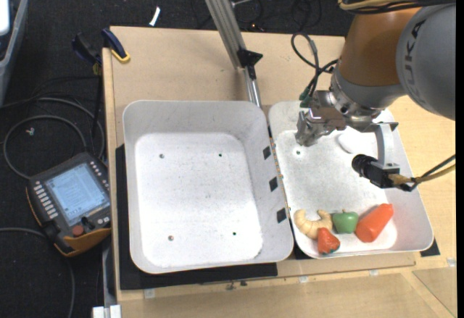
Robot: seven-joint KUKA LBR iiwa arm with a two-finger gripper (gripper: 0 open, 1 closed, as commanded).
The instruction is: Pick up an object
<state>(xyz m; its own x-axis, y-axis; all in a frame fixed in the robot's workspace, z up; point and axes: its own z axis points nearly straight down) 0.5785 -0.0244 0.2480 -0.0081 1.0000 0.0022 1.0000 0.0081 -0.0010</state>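
Observation:
Several toy foods lie along the near edge of the right bin (417, 226): an orange carrot-like piece (374, 222), a green pepper (345, 221), a small red piece (327, 240) and a cream curved piece (309, 221). My gripper (307, 132) hangs over the far left part of that bin, well away from the foods, with nothing seen between its fingers. A white object (353, 141) lies partly under the wrist.
The left bin (138, 128) stands beside the right one, sharing a middle rim. A metal pole (225, 16) slants over the bench's far side. A teach pendant (71, 197) and cables lie on the floor at left.

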